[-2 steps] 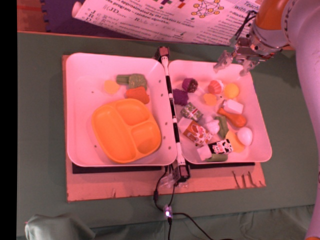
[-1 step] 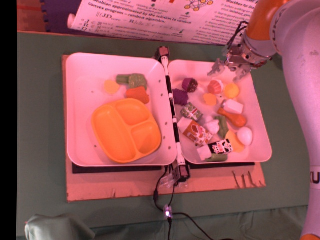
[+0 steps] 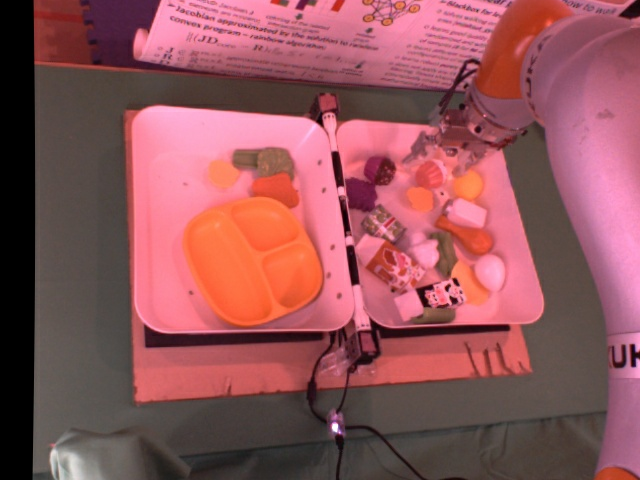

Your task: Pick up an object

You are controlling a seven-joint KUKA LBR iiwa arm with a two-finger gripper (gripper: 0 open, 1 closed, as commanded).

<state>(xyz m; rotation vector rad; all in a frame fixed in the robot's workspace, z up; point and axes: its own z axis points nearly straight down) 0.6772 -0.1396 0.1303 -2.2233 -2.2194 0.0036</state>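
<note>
A grey robot arm (image 3: 590,168) with an orange band (image 3: 515,43) above its wrist reaches in from the right of the view over a green surface (image 3: 85,268) bearing two shallow white bins side by side on a brown board (image 3: 240,373). The claw (image 3: 432,156) hangs over the far part of the right bin (image 3: 525,298), its two fingers spread apart with nothing between them.

Just beneath the claw lies a small ridged orange and white toy (image 3: 432,175). Just to its right sits a round orange piece (image 3: 467,185). To the left of the claw is a dark purple berry-like toy (image 3: 379,169), and a second purple piece (image 3: 360,194) lies a little nearer the viewer. Nearer still are a white block (image 3: 466,213), an orange carrot shape (image 3: 466,236), a striped can (image 3: 384,227), a red printed carton (image 3: 395,267), a white egg (image 3: 490,272) and a black and white spotted box (image 3: 444,294), all crowded together.

Well to the left of the claw, across the dotted divider (image 3: 343,223), the left bin (image 3: 160,138) holds an orange divided plate (image 3: 252,259), a green toy (image 3: 263,159), an orange-red piece (image 3: 274,189) touching it, and a small yellow piece (image 3: 223,174).

Beyond the claw, at the far edge, lies a printed poster (image 3: 330,18). Cables (image 3: 345,438) trail toward the viewer.
</note>
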